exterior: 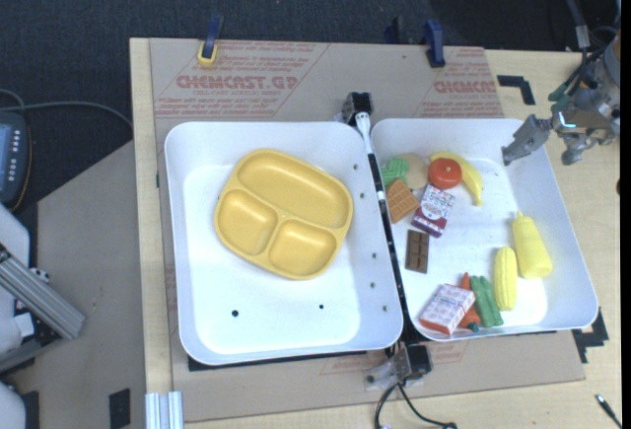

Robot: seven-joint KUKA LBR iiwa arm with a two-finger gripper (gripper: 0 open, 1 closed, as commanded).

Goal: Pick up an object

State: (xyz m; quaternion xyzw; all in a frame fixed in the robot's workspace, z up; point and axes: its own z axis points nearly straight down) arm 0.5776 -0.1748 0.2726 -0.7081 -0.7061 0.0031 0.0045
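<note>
The right bin [572, 250] holds several toy foods: a red tomato [446, 171], a small banana [473, 183], a green piece [396, 168], a brown cracker [400, 201], a red-and-white packet [434, 211], a chocolate bar [417, 250], two yellow corn cobs [532, 246] [505, 277], a red-and-white carton [448, 308] and green beans [486, 301]. My gripper [548, 147] hovers over the bin's far right corner, apart from all of them. It is open, with nothing between its fingers.
A yellow compartment plate [284, 213] lies in the left bin [197, 250]. A black-and-white divider [380, 210] runs between the bins. Blue clamps [432, 40] hold the board at the far edge.
</note>
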